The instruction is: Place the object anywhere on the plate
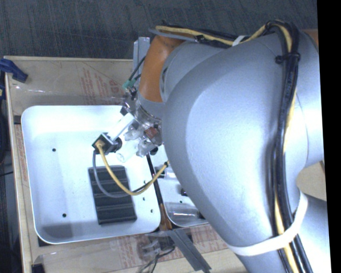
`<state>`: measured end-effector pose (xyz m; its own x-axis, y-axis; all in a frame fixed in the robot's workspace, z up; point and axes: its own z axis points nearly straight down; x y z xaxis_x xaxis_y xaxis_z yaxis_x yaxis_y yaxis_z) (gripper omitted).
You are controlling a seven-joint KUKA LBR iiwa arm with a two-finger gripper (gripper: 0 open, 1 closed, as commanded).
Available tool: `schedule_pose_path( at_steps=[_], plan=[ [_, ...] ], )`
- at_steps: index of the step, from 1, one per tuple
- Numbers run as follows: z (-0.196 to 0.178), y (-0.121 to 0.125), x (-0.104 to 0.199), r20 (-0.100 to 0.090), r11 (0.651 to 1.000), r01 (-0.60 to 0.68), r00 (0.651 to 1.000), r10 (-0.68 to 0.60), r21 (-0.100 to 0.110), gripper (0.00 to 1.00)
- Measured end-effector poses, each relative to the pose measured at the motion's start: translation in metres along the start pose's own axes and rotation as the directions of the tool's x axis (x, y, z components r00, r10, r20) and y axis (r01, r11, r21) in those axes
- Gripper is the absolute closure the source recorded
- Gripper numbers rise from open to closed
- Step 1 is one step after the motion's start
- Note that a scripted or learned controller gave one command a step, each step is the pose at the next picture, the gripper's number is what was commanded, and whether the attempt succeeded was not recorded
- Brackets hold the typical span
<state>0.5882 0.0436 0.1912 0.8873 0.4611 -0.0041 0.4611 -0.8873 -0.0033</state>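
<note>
Arm (233,130); ribbed block (112,194) near jaws

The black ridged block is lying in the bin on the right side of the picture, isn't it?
Not quite: the black ridged block lies in the bin on the left side of the picture, as the camera view shows.
</note>
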Motion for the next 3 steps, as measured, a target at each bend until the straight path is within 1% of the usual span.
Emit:
schedule_pose_path(
  at_steps=[1,2,3],
  plan=[
    [-0.001,0.0,0.035,-0.005,0.963,-0.27,0.963,0.27,-0.003,1.0],
    [-0.049,0.043,0.043,-0.005,0.963,-0.269,0.963,0.269,-0.002,1.0],
    [0.03,-0.037,0.063,0.002,0.97,-0.243,0.97,0.243,-0.002,1.0]
  ],
)
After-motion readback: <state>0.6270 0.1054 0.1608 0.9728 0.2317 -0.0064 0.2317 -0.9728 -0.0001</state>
